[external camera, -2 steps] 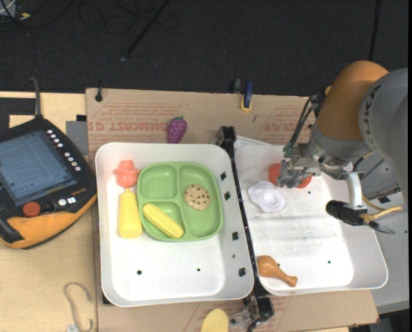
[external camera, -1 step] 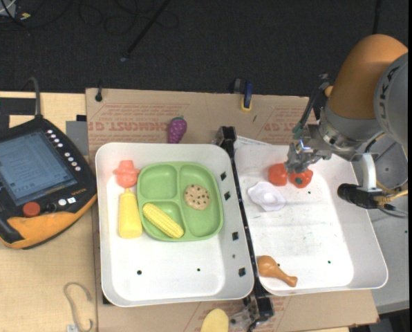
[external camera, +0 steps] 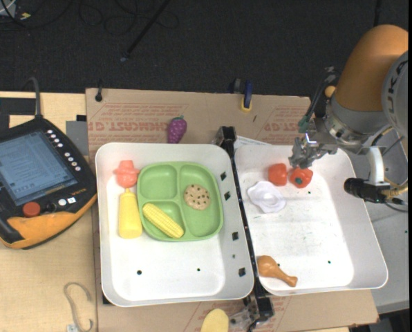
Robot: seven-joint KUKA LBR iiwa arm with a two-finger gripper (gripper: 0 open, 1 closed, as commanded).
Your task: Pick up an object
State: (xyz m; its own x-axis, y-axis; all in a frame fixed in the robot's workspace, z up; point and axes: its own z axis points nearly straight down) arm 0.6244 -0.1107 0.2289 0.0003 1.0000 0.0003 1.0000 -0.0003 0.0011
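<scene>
i see the tool (external camera: 304, 159) low over the far part of the right bin (external camera: 358, 254), reaching in from the right under the grey and orange arm (external camera: 372, 68). its tip sits just above a red tomato (external camera: 302, 178), close to touching it; i cannot tell whether the tool is spread or pressed together, and nothing shows between its tips.

right bin: the tomato lies just beside a red-orange piece (external camera: 277, 174) on its left. a white crumpled item (external camera: 267, 197) lies near both, toward the bin's left wall. a brown drumstick (external camera: 276, 270) lies well apart, at the near left corner.

left bin (external camera: 164, 282): a green tray (external camera: 216, 216) with three compartments holds a cookie (external camera: 197, 197) in the right compartment and a corn cob (external camera: 163, 220) in the near one. a yellow bottle (external camera: 128, 214) lies just left of the tray, with a pink piece (external camera: 126, 173) touching its far end.

outside the bins: a purple grape bunch (external camera: 177, 128) on the cardboard (external camera: 275, 113) behind the left bin, a yellow item (external camera: 215, 320) at the near edge, and a teach pendant (external camera: 33, 178) on the tabletop (external camera: 26, 282) at left.
</scene>
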